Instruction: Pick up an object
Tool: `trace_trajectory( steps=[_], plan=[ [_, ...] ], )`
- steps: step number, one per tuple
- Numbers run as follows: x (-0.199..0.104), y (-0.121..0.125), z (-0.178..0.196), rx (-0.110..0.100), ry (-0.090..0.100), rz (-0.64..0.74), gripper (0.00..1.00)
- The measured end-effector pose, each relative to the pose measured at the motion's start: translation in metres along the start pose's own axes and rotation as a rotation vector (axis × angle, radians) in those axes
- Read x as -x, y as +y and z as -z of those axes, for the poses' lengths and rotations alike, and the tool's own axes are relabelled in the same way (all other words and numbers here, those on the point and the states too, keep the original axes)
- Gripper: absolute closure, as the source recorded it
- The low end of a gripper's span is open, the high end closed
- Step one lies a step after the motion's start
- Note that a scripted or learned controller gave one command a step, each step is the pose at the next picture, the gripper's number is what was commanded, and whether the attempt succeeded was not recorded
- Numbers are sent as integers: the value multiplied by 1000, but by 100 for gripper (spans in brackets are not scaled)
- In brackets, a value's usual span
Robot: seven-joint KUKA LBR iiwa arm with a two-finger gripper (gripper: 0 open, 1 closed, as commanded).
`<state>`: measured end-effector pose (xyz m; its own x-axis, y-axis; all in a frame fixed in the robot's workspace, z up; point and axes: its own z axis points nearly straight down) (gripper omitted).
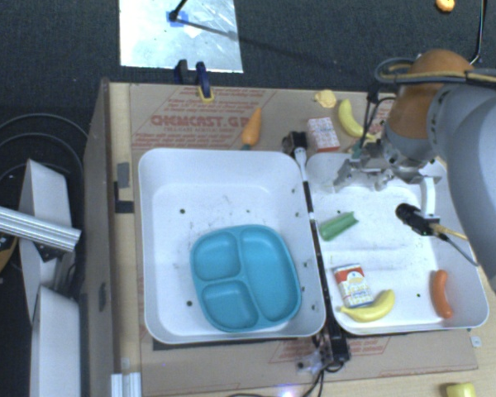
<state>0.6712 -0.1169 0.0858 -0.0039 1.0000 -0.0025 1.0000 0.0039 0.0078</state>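
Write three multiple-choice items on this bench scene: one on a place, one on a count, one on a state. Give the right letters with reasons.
1. Where does the blue tray lie?
A. in the left bin
B. in the right bin
C. on the floor

2. How many bananas lie inside the right bin?
A. none
B. one
C. three

3. How does the blue tray sit?
A. standing on edge
B. upside down
C. flat, compartments up

Answers: 1 A, the tray rests on the left bin's floor. 2 B, one banana lies by the small box; another banana lies outside on the cardboard. 3 C, its three compartments face up.
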Motion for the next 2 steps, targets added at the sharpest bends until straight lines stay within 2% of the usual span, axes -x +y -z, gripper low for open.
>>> trace_trajectory(
  steps=[1,2],
  plan=[
    [-31,-59,-1,-12,4,-2,0],
    [-30,-55,10,-4,3,-2,100]
  ],
)
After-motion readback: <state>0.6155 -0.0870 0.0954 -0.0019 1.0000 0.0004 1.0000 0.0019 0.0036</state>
